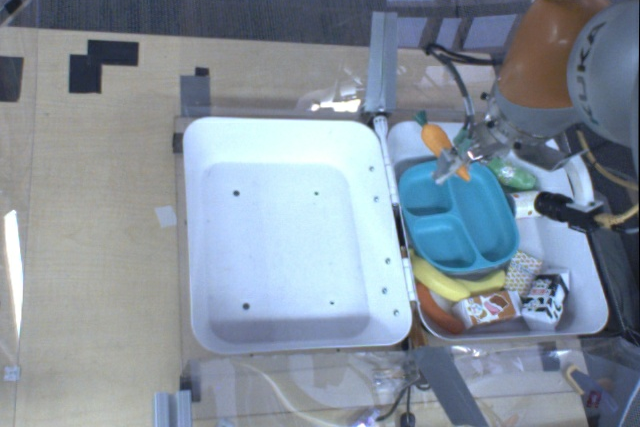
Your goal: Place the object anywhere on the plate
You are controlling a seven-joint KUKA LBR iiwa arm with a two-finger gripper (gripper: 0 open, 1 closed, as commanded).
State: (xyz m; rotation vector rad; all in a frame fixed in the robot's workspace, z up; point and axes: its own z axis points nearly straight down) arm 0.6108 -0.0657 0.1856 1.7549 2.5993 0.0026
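**Carrot at the plate's upper rim, arm reaching in from the right**

We are looking down on a pale wooden table (90, 245) carrying two shallow white bins side by side. The left bin (285, 235) is taking up the middle of the frame. The grey arm (590, 45), with its orange band, is filling the upper right corner and reaching down toward the right bin (590, 300), which is sitting at the right of the frame, crowded with things.

Inside that right bin, a blue divided plate (460, 220) is lying tilted across the bin's left half. Just below the plate, a yellow banana (450, 283) is lying against its lower edge, with a patterned carton (487, 308) and a black-and-white carton (543, 300) near the bin's bottom edge. A green item (518, 177) is resting just right of the plate's upper corner.

The gripper (468, 155) is hanging over the plate's upper rim. An orange carrot (440, 143) is lying at that rim, in the bin's upper left, touching or just beside the fingers; we cannot tell whether they are closed on it or spread apart.
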